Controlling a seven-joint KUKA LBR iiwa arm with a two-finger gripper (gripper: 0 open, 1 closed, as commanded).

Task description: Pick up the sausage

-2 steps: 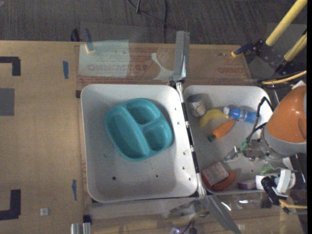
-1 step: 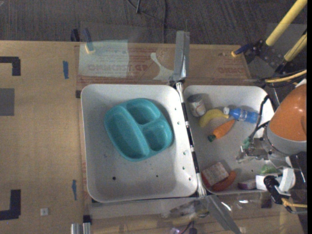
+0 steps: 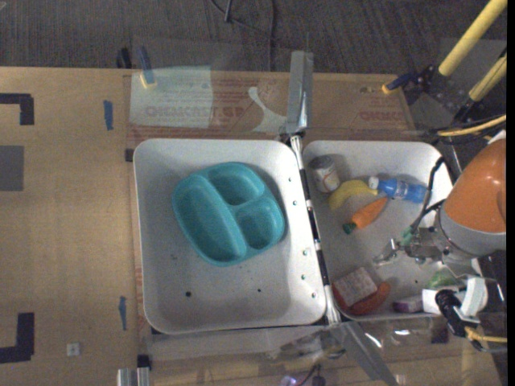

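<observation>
The sausage [image 3: 375, 299] is a reddish-brown curved piece lying at the front edge of the right bin [image 3: 418, 153], partly tucked under a small pinkish box [image 3: 356, 282]. My gripper [image 3: 389, 255] hangs over the right bin's middle, reaching in from the right below the orange wrist band [image 3: 481, 199]. It sits above and a little to the right of the sausage, apart from it. Nothing shows between its metal tips.
The right bin also holds a small can [image 3: 324, 172], a banana [image 3: 352, 192], a blue bottle [image 3: 401, 188], a carrot [image 3: 367, 214], a purple item [image 3: 408, 304] and a green item [image 3: 441, 278]. A teal divided plate [image 3: 229, 212] lies in the left bin [image 3: 153, 240].
</observation>
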